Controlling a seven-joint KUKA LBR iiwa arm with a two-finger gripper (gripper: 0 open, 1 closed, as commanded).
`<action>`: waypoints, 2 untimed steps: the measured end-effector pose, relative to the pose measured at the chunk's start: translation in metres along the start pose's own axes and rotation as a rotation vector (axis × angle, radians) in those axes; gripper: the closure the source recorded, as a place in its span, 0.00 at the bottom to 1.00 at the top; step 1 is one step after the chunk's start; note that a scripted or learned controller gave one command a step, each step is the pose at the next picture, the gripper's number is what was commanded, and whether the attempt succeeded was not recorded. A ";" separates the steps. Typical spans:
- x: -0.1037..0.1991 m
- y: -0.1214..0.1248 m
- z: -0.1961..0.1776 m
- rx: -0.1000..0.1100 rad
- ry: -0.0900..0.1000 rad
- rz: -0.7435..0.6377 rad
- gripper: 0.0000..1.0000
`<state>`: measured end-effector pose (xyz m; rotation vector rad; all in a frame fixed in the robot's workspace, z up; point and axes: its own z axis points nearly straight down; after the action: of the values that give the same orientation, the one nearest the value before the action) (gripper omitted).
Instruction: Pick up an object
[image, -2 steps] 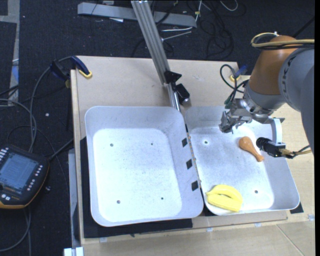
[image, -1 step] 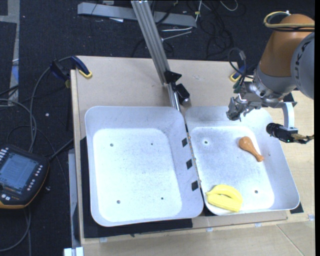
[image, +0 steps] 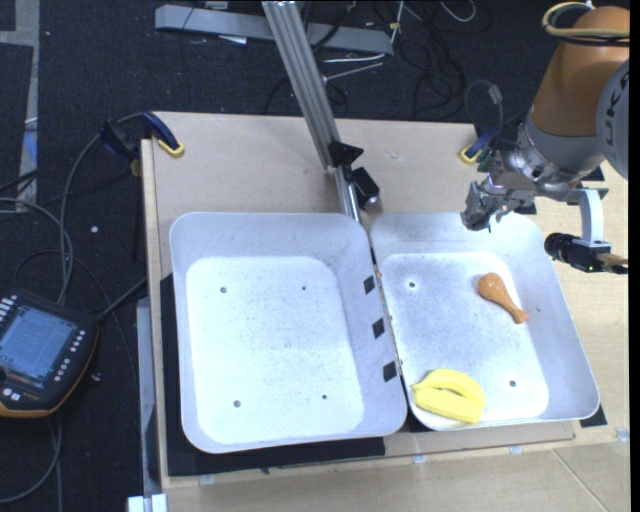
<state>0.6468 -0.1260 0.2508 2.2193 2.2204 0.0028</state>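
A tan bench (image: 260, 170) stands on dark floor (image: 70, 90). Cables (image: 60, 240) trail left, near a pendant (image: 38, 350).

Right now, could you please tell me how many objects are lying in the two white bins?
2, both in the right bin: an orange drumstick-shaped toy near its far right side, and a yellow banana-like toy at its near edge. Nothing looks hidden.
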 end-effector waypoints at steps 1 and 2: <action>0.051 -0.009 -0.007 0.002 0.001 -0.004 1.00; 0.108 -0.019 -0.010 0.003 0.002 -0.005 1.00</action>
<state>0.6276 -0.0180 0.2606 2.2160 2.2279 0.0017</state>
